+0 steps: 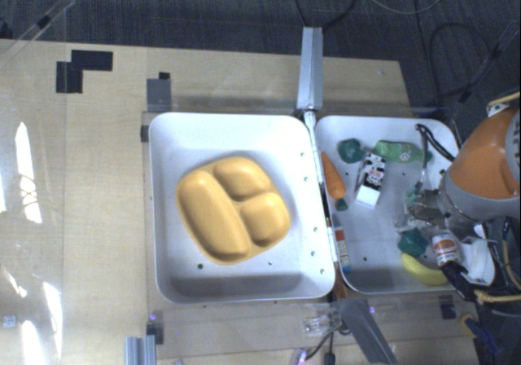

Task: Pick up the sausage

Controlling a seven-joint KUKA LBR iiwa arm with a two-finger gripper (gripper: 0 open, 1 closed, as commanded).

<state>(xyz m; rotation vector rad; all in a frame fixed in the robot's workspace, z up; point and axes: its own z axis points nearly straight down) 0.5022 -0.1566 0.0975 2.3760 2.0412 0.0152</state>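
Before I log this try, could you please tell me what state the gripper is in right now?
Gripper: low over the right bin, beside the teal item; open or closed cannot be told, nothing seen held.

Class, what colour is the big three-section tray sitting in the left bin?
Yellow tray, clearest in the camera view.

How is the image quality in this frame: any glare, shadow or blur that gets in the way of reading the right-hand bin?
Camera view: soft overall, small items in the right bin are blurry; bright glare streaks on the clear panel at left; the left bin is evenly lit, with a mild shadow under the yellow divided tray; the arm covers the right bin's far side, where the gripper reads as a dark blur.
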